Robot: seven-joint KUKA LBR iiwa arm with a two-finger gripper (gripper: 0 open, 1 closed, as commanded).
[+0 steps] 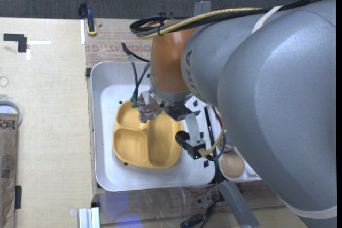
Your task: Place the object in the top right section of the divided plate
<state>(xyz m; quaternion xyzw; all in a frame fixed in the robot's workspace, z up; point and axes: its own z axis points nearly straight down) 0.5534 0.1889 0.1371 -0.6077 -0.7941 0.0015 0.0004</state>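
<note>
Yellow divided plate (140, 142) in white bin (101, 131), claw (145, 111) above it, grip unclear

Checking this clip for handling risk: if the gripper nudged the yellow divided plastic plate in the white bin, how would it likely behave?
The yellow divided plastic plate looks moulded and rigid, so it would probably slide rather than flex. It sits flat and low on the smooth floor of the white bin, so tipping seems unlikely, though skidding seems likely. It looks thin-walled, probably light for its size.

A robot lab: taped plywood bench (43, 115), cabled arm (256, 77).
</note>
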